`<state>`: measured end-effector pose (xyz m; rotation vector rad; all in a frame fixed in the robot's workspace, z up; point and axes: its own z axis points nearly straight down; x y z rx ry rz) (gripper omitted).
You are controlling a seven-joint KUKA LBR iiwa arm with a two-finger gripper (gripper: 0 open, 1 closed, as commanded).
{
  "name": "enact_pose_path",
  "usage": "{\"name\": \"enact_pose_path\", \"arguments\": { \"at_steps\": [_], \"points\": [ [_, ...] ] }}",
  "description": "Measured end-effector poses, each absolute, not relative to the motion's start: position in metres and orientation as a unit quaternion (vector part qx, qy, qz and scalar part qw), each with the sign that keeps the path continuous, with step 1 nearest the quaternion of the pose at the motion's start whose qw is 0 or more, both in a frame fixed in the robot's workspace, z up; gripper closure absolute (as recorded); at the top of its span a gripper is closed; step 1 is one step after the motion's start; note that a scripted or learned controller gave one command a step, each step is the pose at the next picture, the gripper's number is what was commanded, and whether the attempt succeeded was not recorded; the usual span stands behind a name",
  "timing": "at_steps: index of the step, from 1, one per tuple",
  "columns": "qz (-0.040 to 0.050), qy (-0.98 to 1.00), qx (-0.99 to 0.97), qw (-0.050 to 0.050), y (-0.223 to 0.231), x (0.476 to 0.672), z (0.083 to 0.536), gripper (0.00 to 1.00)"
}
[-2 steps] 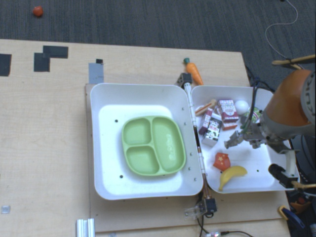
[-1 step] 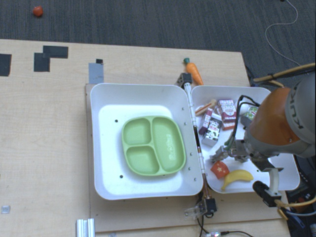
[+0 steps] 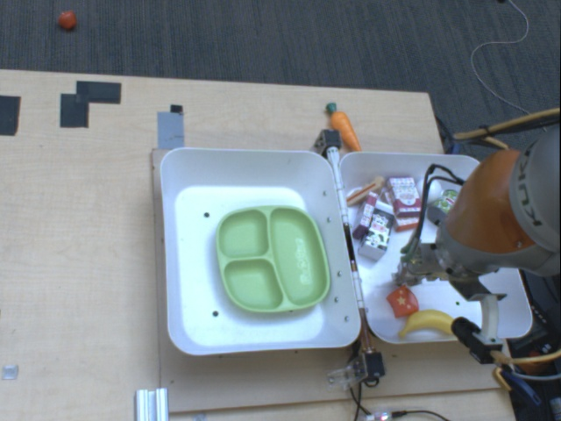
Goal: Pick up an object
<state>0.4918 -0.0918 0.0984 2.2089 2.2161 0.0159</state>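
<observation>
Low in the right bin [image 3: 517, 318] lies a banana [image 3: 427, 324], beside a red block [image 3: 402, 301]. Just above them hangs the gripper [image 3: 412, 268]; its grip seems unreadable from here.

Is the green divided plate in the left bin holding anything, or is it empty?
Empty. The green divided plate lies flat in the left bin, and all three compartments show only bare green surface.

The grey arm [image 3: 517, 209] with its orange band reaches in over the right bin's right edge, wrist bent downward, gripper [image 3: 412, 274] low near that bin's front
</observation>
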Motion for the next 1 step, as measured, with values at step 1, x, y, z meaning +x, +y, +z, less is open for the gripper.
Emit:
{"name": "enact_pose_path", "arguments": {
  "at_steps": [1],
  "points": [
    [0.005,0.708,0.706,0.006,-0.0918,0.4917,0.0983,0.0]
  ]
}}
